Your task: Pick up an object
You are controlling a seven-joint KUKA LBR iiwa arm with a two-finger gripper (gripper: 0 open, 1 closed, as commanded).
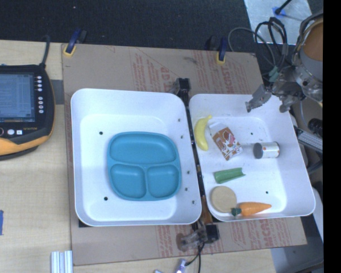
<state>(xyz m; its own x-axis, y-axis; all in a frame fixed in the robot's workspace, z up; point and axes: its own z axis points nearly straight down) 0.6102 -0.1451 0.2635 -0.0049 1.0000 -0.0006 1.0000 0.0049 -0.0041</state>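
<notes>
Hovering fingers (271, 100) spread, right bin's (290, 206) far edge

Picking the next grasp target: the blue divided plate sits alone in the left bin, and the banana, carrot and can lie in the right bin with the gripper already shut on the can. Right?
Not quite. In the camera view the gripper hovers at the right bin's far edge, apart from the can, which lies untouched. The blue divided plate, banana and carrot are as you say.

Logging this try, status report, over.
Gripper open, above right bin's far edge, holding nothing. Can nearest, untouched. Nothing in the way.
</notes>
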